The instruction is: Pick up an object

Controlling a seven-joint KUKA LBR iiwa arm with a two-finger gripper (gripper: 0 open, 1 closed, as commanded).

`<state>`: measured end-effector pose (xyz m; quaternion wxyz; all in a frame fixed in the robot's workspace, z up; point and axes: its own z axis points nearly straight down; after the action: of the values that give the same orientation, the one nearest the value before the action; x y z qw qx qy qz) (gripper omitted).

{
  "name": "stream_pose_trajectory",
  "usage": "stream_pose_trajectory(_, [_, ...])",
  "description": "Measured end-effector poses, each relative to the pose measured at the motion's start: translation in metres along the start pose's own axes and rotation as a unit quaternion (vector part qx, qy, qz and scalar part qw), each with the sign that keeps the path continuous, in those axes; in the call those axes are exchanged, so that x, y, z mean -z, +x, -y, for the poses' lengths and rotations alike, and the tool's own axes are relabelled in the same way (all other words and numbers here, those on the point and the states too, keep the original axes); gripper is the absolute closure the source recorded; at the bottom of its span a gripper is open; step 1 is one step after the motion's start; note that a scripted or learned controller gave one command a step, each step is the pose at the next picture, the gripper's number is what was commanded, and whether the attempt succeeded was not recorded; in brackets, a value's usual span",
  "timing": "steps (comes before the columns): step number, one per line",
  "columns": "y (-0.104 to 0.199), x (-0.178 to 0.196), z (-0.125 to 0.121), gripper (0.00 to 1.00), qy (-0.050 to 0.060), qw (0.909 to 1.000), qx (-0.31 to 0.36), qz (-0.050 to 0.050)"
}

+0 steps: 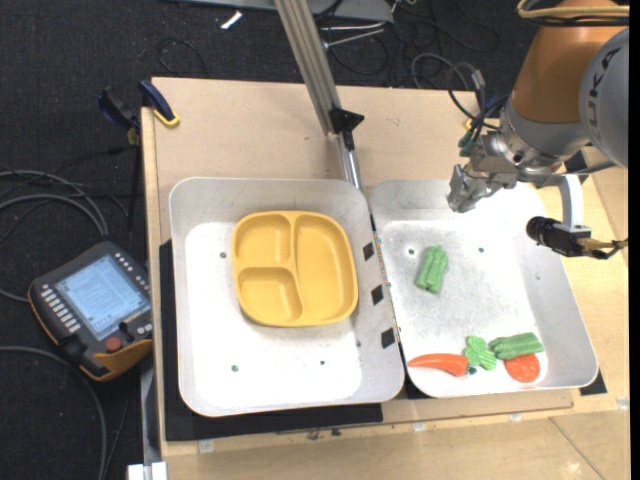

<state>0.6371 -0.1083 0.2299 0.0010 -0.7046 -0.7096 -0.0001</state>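
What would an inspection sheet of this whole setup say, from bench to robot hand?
Surface: wooden bench bearing two white bins, left bin and right bin.
Job's things: green piece, carrot, green and red toy food, all in right bin.
Clutter: yellow divided plate in left bin.
Hand: hand above right bin's far edge, holding nothing seen.
Cables: black cables on floor.
Surroundings: control pendant at left.

arm (560, 78): reaching in from right | pincer (463, 198): pointing down
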Motion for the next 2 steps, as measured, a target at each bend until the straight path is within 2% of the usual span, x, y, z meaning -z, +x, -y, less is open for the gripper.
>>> stream_pose_trajectory(1, [0.062, -0.003, 0.017, 1.0, 0.0, 1.0, 0.001, -0.001])
stream_pose_trajectory(2, [0.105, -0.007, 0.028, 1.0, 0.0, 1.0, 0.0, 0.0])
